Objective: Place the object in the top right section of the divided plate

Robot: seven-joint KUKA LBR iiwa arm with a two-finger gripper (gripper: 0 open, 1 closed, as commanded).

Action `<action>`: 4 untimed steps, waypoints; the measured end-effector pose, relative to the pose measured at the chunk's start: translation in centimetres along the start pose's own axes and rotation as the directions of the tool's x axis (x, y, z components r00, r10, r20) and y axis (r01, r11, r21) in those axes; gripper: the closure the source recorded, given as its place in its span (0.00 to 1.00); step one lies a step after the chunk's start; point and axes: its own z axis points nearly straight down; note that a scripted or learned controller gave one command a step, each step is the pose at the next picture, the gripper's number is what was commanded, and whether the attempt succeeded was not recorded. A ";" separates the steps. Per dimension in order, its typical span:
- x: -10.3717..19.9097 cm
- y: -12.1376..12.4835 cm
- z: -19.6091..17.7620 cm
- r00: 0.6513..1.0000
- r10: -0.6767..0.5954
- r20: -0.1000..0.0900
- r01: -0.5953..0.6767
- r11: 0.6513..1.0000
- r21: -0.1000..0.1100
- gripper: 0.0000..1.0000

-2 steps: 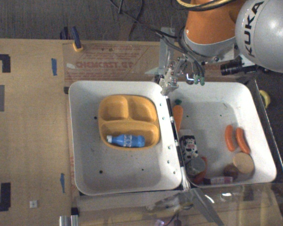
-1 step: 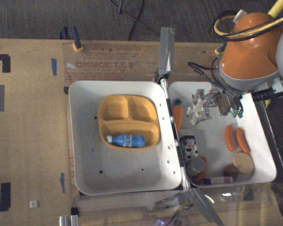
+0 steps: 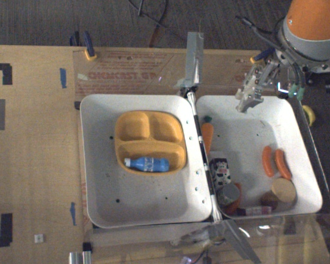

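Note:
A yellow divided plate [image 3: 124, 142] lies in the left bin [image 3: 99, 191]. A blue plastic bottle [image 3: 147, 164] rests on its side in the plate's wide near section. The two far sections, left and right, hold nothing. My gripper [image 3: 249, 96] hangs over the far edge of the right bin [image 3: 247, 131], well away from the plate, and nothing shows between its fingers. An orange carrot [image 3: 207, 136] lies against the right bin's left wall.
The right bin also holds two orange sausages [image 3: 276, 162], a black-and-white carton [image 3: 220, 171], a can [image 3: 229, 193], a tan round lid [image 3: 284, 190] and a small pink item [image 3: 257, 209]. A metal divider [image 3: 201, 147] separates the bins. Cables lie beyond the bench.

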 end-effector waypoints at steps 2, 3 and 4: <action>0.4 -4.9 12.6 0.995 -0.105 -0.003 0.105 0.995 0.001 1.00; -0.1 3.5 20.8 0.977 -0.213 -0.004 0.213 0.977 -0.001 1.00; 0.8 -2.4 20.8 0.922 -0.387 -0.005 0.387 0.922 -0.001 1.00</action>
